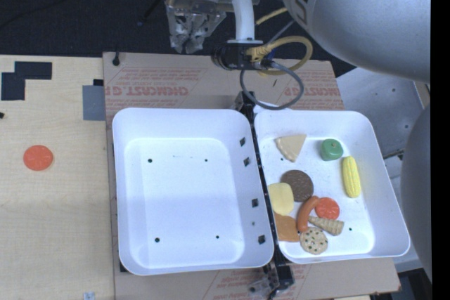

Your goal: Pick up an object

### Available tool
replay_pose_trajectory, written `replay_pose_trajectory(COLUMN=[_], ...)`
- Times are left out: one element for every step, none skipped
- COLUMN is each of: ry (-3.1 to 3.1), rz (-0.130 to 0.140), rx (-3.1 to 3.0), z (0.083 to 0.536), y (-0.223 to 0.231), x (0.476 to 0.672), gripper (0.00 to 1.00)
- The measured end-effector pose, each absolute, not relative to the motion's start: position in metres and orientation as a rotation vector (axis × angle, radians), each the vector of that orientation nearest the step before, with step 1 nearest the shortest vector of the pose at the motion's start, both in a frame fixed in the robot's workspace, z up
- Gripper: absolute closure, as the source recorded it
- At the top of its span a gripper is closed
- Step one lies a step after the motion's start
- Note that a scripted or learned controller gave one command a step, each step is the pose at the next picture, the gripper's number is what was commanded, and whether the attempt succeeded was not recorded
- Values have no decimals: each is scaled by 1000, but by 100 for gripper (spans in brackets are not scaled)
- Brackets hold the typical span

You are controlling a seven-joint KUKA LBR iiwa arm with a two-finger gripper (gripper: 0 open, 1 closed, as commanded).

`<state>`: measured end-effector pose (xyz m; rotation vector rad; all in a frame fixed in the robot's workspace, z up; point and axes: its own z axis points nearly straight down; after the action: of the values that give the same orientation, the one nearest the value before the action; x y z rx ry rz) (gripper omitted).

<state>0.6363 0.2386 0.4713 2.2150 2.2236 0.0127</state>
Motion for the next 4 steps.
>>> replay_pose_trajectory(ry=[2223,2225,2227,2229], rz=[7,-7,-5,-5], rx=[2219,2222,2219,2217], z=[543,537,537,537], y=[244,243,244,244], x=[626,616,617,618], gripper=[100,100,100,100])
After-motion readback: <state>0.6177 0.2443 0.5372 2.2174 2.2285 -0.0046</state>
